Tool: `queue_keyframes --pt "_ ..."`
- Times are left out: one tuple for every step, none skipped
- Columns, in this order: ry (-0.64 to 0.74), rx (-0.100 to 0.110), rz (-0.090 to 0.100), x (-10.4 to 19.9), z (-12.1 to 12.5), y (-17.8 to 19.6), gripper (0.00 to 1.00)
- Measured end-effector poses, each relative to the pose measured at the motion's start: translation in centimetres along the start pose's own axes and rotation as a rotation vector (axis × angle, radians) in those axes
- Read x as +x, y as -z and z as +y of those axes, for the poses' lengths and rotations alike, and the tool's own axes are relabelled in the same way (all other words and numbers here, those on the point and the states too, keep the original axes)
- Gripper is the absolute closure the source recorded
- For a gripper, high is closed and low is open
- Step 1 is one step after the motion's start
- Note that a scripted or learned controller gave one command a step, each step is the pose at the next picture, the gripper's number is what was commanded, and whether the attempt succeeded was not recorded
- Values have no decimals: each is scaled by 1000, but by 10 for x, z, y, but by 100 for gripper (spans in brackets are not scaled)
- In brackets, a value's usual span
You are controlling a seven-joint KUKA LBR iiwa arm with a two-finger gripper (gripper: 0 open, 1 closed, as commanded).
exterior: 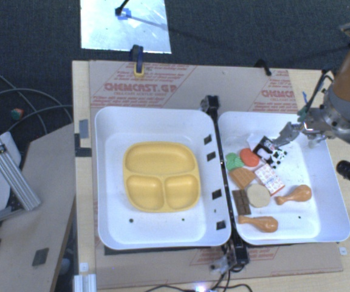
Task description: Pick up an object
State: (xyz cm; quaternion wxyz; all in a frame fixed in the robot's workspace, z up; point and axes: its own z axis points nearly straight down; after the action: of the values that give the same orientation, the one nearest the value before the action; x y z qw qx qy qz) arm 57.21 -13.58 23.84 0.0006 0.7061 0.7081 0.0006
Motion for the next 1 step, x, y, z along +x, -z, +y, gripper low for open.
queue_keyframes --pt "-4 4 1 -30 33 -161 0"
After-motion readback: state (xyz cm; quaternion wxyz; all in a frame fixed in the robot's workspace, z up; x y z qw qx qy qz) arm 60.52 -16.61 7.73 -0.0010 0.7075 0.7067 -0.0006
